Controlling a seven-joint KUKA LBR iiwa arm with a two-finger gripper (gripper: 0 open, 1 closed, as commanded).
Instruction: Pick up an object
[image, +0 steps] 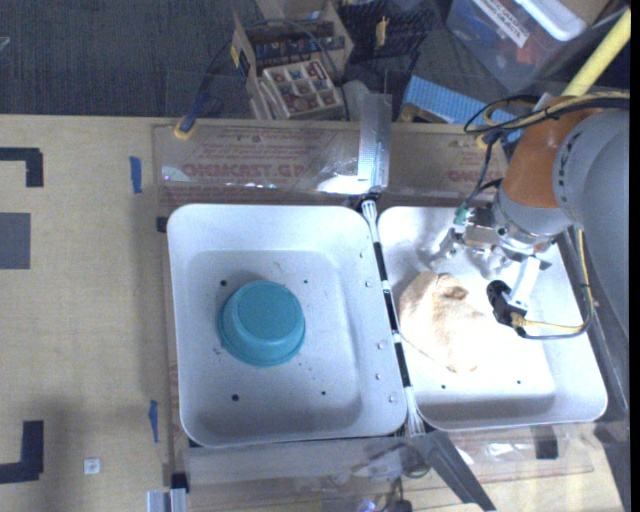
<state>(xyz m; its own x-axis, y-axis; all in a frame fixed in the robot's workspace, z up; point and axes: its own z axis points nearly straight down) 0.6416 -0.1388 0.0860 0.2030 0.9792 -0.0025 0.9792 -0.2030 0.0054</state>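
Note:
A teal bowl (262, 321) lies upside down in the middle of the left bin (190, 240). A flat tan, bread-like piece (447, 320) with brown patches lies in the right bin (570, 395), towards its left wall. My gripper (466, 257) hangs at the end of the grey arm with the orange band (530, 170), over the far part of the right bin, just above the tan piece's upper edge. Its fingers stand apart with nothing between them.
A black and yellow cable (530, 322) loops from the wrist over the right bin's middle. The ridge where the bins meet (390, 310) runs between the two objects. Clutter and boxes (295, 70) stand behind the bench's back edge.

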